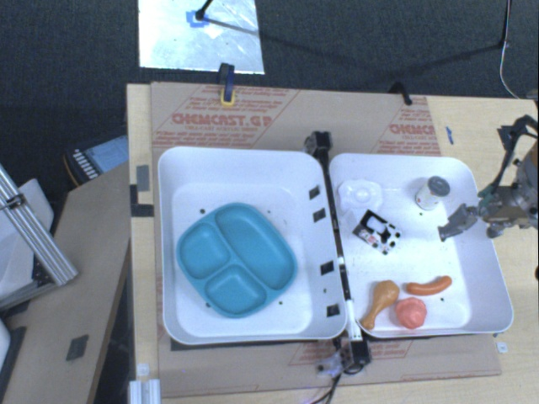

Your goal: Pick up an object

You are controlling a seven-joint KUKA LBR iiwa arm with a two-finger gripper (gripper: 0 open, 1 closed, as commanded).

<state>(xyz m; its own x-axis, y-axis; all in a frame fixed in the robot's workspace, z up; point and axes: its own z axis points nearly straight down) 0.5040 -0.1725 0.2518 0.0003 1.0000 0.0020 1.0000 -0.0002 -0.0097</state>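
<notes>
Camera view looks down at a slant on two shallow white bins set side by side on a bench. At the right edge the gripper hangs over the right bin, its grey fingers pointing toward the middle of that bin — whether they are spread or closed I cannot tell, and nothing can be seen between them.

Up and just left of the fingertips stands a small white cup with a grey lid, near but not touching them. Further left of the fingers, about level with them, lies a black-and-white block, and beyond it toward the top left sits a clear crumpled plastic piece close to the bin's inner wall.

Below the fingers, toward the near rim, lies an orange sausage; just under it rests a pink rounded lump, and beside that, on the side away from the gripper, a tan drumstick-shaped toy lies tilted. All three sit well apart from the fingertips.

Far to the left of the fingers, past the dark divider between the bins, the left bin holds a blue three-compartment plate — it lies flat in the middle of that bin
</notes>
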